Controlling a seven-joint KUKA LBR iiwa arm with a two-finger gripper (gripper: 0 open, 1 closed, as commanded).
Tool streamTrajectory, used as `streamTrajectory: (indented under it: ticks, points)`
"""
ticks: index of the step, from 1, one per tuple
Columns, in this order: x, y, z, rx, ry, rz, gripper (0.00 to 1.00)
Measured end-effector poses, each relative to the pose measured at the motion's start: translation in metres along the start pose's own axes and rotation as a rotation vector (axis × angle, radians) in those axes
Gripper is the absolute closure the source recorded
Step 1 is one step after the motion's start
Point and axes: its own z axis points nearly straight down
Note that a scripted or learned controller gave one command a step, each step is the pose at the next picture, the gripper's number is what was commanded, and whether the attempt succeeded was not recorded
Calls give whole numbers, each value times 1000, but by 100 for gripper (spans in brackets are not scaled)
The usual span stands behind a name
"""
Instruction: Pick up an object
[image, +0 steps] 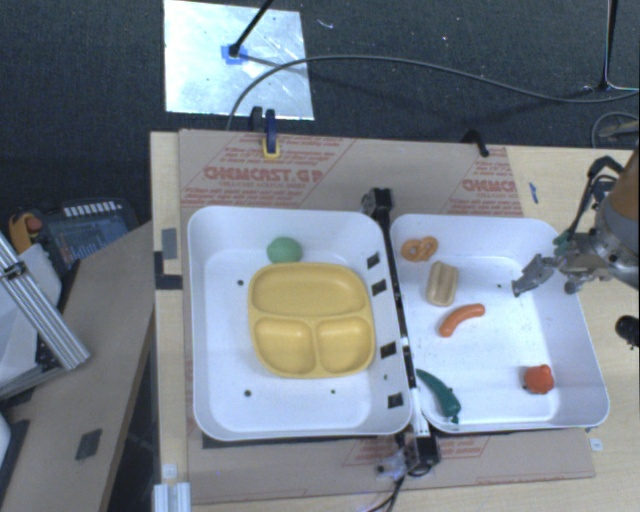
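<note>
My gripper (545, 274) hangs over the right edge of the right bin (500, 232), above its upper right part, with nothing seen in it. In that bin lie a small pretzel (419, 248), a tan bread-like piece (442, 283), an orange sausage (461, 319), a red-orange round fruit (538, 378) and a dark green item (440, 395) at the front left corner. The sausage and the tan piece sit to the gripper's left, well apart from it.
The left bin (215, 330) holds a yellow divided plate (308, 318) and a green ball (284, 249) just behind it. A black divider (392, 300) runs between the bins. Cables and a foil sheet (235, 58) lie beyond the bench.
</note>
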Motion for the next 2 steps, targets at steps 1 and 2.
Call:
streamTrajectory:
  ticks: [1,2]
  points:
    - [1,3,-7,-13,-3,-4,0]
    - [1,-2,35,-11,-3,-2,0]
